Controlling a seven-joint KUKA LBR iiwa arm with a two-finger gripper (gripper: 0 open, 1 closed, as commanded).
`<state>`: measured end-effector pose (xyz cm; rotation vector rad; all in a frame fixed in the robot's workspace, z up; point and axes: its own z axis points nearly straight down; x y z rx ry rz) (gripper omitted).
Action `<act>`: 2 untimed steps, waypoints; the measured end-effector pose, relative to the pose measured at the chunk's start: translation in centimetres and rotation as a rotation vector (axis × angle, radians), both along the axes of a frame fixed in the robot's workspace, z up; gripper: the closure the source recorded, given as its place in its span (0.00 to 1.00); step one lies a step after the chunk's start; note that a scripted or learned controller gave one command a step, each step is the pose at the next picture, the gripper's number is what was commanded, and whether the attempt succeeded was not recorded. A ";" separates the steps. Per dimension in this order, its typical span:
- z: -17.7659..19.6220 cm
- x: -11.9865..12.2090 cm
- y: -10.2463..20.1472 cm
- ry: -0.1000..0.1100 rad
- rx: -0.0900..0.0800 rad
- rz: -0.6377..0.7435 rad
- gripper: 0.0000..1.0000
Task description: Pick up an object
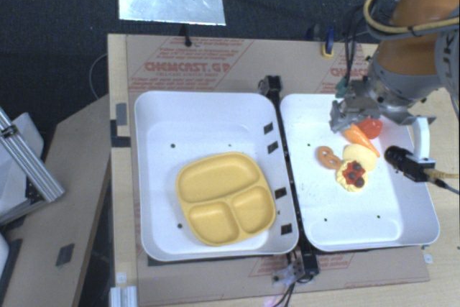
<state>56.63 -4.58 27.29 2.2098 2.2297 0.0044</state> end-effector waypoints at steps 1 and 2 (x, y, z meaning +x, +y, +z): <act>-1.8 1.4 4.5 0.003 0.001 0.000 1.00; -2.8 2.1 9.0 0.001 0.001 0.000 1.00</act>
